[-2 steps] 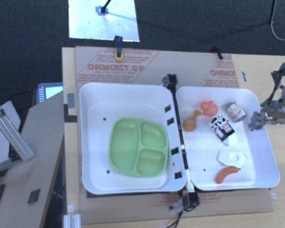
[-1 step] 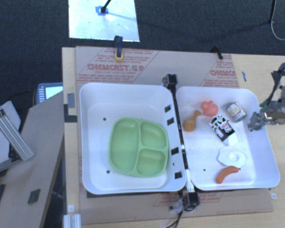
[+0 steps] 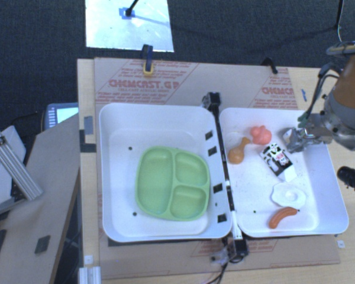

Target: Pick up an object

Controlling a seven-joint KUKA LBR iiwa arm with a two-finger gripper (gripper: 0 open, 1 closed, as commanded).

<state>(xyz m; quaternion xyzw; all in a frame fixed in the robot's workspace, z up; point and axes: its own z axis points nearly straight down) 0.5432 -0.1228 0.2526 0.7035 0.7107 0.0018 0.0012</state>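
Dark carpet is surrounding the wooden counter [image 3: 90, 158]. On it, the left white bin [image 3: 115, 120] is holding a pale green divided plastic plate [image 3: 172, 183]. Next door, the right white bin [image 3: 328, 176] is carrying an orange toy drumstick [image 3: 238, 151], a pink toy [image 3: 261, 134], a black-and-white carton [image 3: 276, 158], a fried egg toy [image 3: 287, 195] and an orange sausage toy [image 3: 283, 216]. The metal pincer [image 3: 296, 139] is hovering just right of the carton, gripping nothing; its opening cannot be told.

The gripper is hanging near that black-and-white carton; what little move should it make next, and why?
Probably a short drop toward the black-and-white carton. The gripper sits just up and right of it in the right bin, with nothing seen held.
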